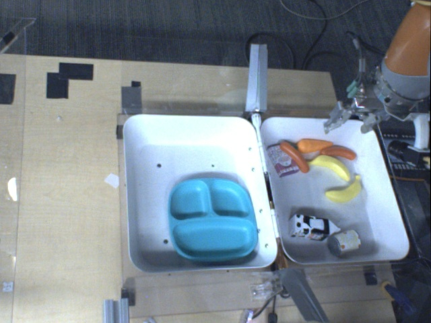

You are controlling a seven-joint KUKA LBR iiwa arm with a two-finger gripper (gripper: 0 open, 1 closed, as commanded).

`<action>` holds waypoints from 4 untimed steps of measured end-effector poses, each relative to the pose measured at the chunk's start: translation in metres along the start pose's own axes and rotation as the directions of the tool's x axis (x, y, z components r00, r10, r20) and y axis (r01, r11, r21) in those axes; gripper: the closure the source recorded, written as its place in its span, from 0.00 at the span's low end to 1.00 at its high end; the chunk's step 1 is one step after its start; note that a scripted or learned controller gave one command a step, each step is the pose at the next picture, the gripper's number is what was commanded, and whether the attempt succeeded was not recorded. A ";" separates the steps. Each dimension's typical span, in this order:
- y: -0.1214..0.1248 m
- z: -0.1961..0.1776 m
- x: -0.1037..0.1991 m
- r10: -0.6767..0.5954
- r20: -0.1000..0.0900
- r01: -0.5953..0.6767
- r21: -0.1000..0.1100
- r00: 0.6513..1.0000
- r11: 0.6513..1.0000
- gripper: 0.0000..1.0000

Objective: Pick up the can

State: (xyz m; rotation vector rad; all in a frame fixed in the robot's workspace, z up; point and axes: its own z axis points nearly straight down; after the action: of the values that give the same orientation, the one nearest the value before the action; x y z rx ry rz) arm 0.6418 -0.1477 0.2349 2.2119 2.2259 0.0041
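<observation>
Two shallow white bins share the bench: the right bin point(397, 227) holds a small grey cylindrical can point(344, 242) on its side by the near wall, beside a black-and-white patterned carton point(310, 227), while the gripper point(352, 115) hovers spread open, empty, over the far rim.

Robotics lab: plywood bench point(60, 180), two white bins point(138, 200), loose cables point(323, 9), black markers point(67, 78).
</observation>
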 end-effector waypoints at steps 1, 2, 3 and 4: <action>0.028 0.128 0.003 0.008 0.000 -0.008 0.001 1.000 1.000 0.00; 0.031 0.113 0.004 0.002 0.003 -0.002 -0.010 1.000 1.000 1.00; 0.029 -0.014 -0.016 0.007 0.002 -0.007 -0.005 1.000 1.000 1.00; 0.028 -0.043 0.043 0.077 0.000 -0.077 -0.003 0.997 0.997 1.00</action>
State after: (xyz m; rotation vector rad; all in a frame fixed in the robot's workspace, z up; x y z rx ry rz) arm 0.6694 -0.1045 0.2782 2.2941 2.1374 0.0075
